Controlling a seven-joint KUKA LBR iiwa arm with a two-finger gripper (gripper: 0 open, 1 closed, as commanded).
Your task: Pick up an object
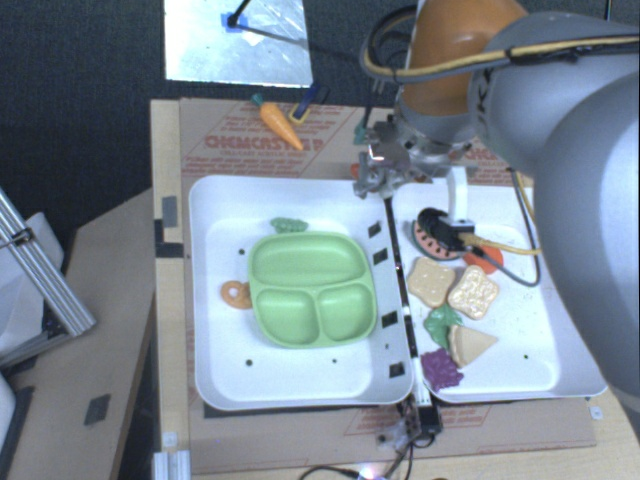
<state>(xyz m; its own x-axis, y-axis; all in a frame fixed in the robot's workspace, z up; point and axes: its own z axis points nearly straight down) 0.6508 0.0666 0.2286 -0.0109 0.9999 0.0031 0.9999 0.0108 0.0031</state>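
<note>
1. Nearest the lens is the grey arm, which looms over the right side. Its orange band sits above the wrist.
2. The end effector hangs over the far rim, where the two bins meet. Whether it is spread or pressed together cannot be told.
3. The right bin holds seven loose pieces that could be picked, all gathered toward its left half.
   - One flat biscuit and one bumpy biscuit, both tan, touch side by side.
   - One green leaf lies just below them.
   - One pale wedge lies beside the leaf.
   - One purple cluster lies nearest the front rim.
   - One dark crescent with reddish marks lies farther back.
   - One red-orange piece is partly hidden.
4. The left bin holds three things.
   - One green plate with three compartments sits in the middle.
   - One small green sprig lies at the plate's far edge.
   - One orange ring lies just beside the plate's left edge.
5. Behind the bins, one carrot lies on the cardboard that covers the bench.
6. One silver sheet lies beyond that.
</note>
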